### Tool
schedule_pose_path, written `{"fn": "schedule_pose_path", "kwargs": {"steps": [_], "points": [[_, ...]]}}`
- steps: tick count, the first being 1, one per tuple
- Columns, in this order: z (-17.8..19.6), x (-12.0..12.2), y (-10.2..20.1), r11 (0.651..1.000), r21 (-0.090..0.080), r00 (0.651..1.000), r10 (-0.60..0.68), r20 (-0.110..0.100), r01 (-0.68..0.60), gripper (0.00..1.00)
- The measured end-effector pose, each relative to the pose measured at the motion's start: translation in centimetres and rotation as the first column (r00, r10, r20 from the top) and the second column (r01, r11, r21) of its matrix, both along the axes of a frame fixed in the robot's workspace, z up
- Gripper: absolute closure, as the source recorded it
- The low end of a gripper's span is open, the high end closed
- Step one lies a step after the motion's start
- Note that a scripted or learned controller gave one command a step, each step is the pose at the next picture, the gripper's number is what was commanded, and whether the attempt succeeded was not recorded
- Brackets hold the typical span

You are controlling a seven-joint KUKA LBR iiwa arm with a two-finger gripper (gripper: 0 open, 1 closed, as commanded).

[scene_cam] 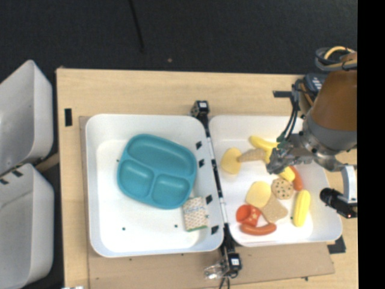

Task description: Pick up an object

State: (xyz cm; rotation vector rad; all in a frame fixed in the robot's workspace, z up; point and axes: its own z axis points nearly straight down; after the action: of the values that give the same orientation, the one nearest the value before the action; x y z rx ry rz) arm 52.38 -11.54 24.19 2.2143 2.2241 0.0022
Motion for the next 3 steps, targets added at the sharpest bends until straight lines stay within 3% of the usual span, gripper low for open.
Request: {"fn": "schedule_pose_path", "kwargs": {"steps": [2, 3], "points": [[1.6, 6.9, 9.1, 1.000, 0.002, 1.000, 0.002, 0.000, -0.002, 1.00], [-0.3, 9.7, 13.1, 1.000, 0.001, 1.000, 0.001, -0.002, -0.001, 1.00]]}}
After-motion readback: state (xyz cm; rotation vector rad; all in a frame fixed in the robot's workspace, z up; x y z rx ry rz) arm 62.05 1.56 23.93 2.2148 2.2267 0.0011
